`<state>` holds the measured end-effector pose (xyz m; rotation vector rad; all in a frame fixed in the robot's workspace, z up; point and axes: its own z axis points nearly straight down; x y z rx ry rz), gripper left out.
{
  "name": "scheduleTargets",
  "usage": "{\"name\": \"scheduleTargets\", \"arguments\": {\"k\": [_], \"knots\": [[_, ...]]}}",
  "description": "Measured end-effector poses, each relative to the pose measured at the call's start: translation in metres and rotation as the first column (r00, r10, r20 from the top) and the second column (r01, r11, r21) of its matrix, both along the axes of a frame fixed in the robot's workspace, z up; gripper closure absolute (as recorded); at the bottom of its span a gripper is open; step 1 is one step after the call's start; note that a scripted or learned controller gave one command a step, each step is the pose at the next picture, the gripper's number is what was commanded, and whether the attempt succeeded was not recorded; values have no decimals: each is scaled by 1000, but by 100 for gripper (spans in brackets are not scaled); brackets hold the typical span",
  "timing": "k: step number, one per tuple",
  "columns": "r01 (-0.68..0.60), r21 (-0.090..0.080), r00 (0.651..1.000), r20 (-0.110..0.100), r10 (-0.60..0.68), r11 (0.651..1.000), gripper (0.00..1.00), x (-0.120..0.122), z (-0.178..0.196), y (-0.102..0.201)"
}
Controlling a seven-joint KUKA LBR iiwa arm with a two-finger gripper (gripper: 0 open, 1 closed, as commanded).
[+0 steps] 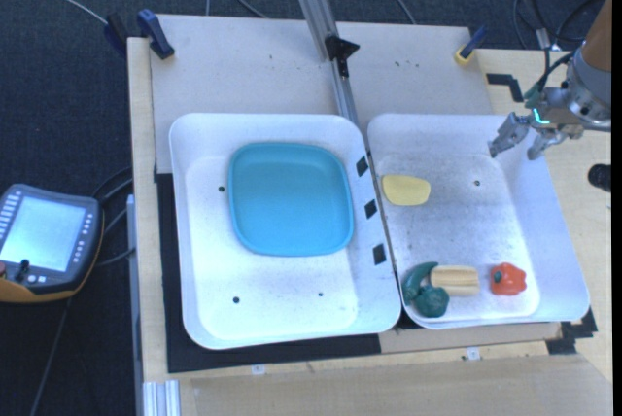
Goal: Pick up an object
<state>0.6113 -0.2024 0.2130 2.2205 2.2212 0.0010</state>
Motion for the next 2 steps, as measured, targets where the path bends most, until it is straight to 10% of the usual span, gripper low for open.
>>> {"name": "scheduleTargets", "arguments": {"k": [2], "knots": [[0,1,1000,-4,0,1000,0,7,-46,-1]]}}
